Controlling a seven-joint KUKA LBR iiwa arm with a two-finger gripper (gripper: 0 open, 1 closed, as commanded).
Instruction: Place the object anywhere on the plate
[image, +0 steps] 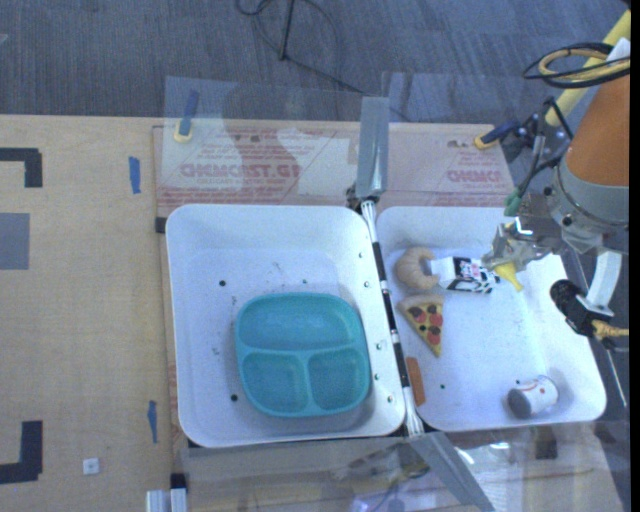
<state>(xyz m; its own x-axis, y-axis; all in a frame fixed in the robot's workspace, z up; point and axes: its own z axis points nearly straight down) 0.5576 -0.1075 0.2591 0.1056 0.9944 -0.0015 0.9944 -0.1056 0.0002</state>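
Faint red lettering runs across the clear sheet (262, 165) along the tabletop's (80, 300) far edge, behind both bins; it is too washed out to read.

The light is bright and even. The white bins (270, 240) shine a bit. Shadows are soft and small. The clear plastic sheet (260, 165) at the far side looks hazy. Everything is slightly blurry.

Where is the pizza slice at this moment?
In the camera view, the pizza slice lies in the right bin, near its left wall, just below the bagel and apart from the teal plate in the left bin.
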